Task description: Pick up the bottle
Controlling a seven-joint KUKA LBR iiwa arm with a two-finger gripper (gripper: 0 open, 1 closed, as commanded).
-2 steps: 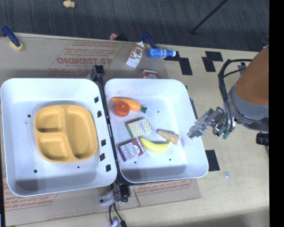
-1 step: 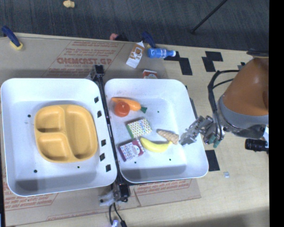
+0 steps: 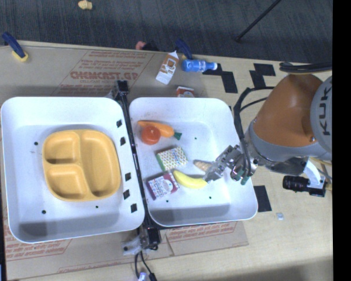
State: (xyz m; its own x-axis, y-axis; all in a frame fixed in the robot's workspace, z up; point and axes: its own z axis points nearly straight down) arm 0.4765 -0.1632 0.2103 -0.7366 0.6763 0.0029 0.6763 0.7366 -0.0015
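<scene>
**Item: bottle pick, approach stage**

Landmark: right bin (image 3: 240,199). Bottle (image 3: 198,66), blue, lies on its side on the bench beyond the bin's far rim. Gripper (image 3: 222,167) hangs inside the bin's right part beside banana (image 3: 190,180); grip state cannot be told. Advice: lift clear, cross the far rim, close across the bottle's body. Bottle's cap end unclear.

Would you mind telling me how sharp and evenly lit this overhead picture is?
Camera view: lighting is soft and even, with faint shadows inside the right bin; the whole frame is slightly blurred, so print on the small packets is unreadable; the gripper looks smeared; no strong glare.
</scene>
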